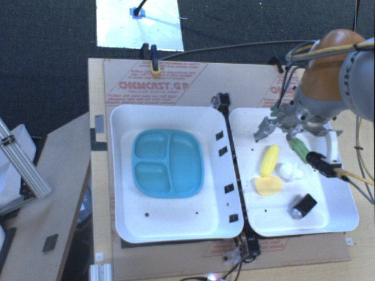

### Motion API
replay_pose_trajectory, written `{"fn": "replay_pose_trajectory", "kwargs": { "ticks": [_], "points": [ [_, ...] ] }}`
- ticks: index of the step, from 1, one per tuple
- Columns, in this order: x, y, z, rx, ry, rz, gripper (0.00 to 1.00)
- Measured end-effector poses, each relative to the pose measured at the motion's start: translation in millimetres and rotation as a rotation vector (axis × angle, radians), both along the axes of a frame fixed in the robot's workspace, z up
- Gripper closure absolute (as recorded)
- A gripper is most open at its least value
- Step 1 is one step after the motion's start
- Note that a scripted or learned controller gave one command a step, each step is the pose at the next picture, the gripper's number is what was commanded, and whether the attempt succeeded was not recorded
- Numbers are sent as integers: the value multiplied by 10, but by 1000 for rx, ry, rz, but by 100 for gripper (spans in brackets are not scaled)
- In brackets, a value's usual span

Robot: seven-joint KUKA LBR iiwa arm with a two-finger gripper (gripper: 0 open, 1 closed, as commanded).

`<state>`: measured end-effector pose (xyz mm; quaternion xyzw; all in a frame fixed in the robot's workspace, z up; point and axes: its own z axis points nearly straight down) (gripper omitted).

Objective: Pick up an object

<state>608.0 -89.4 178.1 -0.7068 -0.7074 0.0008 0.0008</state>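
My gripper (270, 127) hangs over the back part of the right bin (340, 215), at the end of the grey arm with its orange band (328, 69). Just in front of it lies a yellow corn cob (269, 160). A green vegetable (299, 148) sits right of the cob, partly under the wrist. Below these are a small white object (287, 170), a yellow wedge (268, 185) and a black cylinder-like piece (303, 205). Nothing is seen held in the gripper.
The left bin (126, 215) holds a blue divided plate (169, 163). A black hinge strip (229, 168) runs between the bins. Cables (351, 177) trail along the right bin's right side. A clamp (154, 60) stands at the board's back edge.
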Motion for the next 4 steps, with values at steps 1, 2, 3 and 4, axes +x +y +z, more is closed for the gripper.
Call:
{"fn": "replay_pose_trajectory", "kwargs": {
  "ticks": [1,2,3,4],
  "points": [
    [-8,-2,-414,0,-1,1,0],
    [9,-5,-285,-1,-6,0,100],
    [11,5,362,-1,-11,3,100],
    [20,4,403,0,-5,3,100]
  ]
}}
